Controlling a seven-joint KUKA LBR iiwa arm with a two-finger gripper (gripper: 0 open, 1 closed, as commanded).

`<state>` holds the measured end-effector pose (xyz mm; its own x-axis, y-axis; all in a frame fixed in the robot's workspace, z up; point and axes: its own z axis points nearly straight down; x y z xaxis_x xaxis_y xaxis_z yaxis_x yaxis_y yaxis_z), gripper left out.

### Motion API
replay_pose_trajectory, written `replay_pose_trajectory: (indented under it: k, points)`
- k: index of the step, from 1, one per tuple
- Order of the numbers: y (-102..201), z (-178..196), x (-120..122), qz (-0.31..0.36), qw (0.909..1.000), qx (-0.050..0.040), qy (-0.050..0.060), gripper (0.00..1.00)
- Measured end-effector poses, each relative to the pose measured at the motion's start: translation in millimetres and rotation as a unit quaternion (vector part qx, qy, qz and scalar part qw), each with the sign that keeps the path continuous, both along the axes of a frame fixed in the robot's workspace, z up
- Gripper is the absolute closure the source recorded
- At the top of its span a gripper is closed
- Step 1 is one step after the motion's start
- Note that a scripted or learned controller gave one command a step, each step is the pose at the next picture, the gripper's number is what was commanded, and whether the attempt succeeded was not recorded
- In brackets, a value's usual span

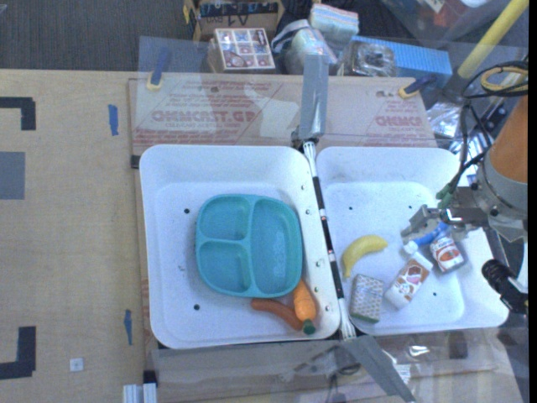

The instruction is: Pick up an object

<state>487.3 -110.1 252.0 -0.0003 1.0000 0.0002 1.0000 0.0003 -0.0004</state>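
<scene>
Judging by the right bin [470, 309], the gripper [428, 221] is parked just above the small bottle [445, 253], so a straight drop is probably best, though whether the jaws are apart can't be told, and the banana [362, 250] should be avoided.

A teal divided plate [249, 246] lies in the left bin [159, 175]; the claw [426, 222] hangs over the right bin [369, 170].

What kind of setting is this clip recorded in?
Probably a robotics lab bench for pick-up trials: two white bins holding toy items like a banana and teal tray, the gripper reaching in, clutter behind.
</scene>
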Motion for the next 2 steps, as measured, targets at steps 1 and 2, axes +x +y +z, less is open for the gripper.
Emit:
replay_pose_trajectory:
  k: [1,2]
  points:
    - [-50.9,-93.0,57.8,0.090,0.9959,-0.0001,0.000,0.00]
    - [-72.2,-164.9,144.0,0.186,0.9825,-0.0016,-0.003,0.00]
